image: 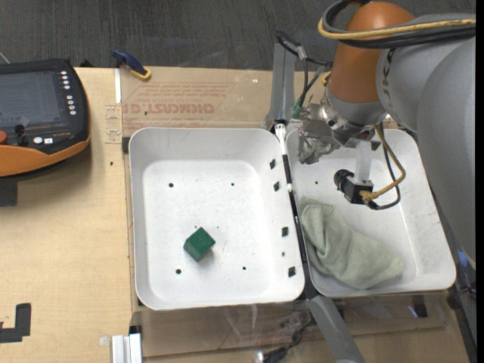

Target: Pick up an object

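A small green block (200,243) lies in the left bin (151,195), toward its front middle. A crumpled pale green cloth (344,245) lies in the front of the right bin (423,225). My gripper (311,148) hangs over the back left corner of the right bin, beneath the orange band of the arm (367,48). It sits above and behind the cloth and far to the right of the block. I see nothing held in it.
A teach pendant (38,116) rests on the bench at the far left. A cardboard sheet (193,100) lies behind the left bin. A black cable fitting (350,186) hangs from the wrist over the right bin.
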Controlling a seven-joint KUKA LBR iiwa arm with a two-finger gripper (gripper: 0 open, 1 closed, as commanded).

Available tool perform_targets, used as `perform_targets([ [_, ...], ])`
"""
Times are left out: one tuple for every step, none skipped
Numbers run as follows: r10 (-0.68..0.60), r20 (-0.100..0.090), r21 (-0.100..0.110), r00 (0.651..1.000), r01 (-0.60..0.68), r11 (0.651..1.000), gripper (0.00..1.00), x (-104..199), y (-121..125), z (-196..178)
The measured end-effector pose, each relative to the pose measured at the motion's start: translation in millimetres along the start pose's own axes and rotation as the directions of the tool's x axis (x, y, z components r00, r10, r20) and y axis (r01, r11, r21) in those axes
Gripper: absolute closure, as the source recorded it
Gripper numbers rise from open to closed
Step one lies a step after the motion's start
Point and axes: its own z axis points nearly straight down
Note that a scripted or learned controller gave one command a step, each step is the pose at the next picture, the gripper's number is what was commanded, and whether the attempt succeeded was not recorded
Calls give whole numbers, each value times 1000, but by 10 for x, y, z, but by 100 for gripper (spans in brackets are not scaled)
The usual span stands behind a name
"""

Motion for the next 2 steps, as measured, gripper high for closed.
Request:
perform_targets([
  [44, -2, -4, 999, -44, 999, 100, -104, 408, 39],
  [-49, -2, -3, 999, 49, 999, 100, 85, -124, 72],
])
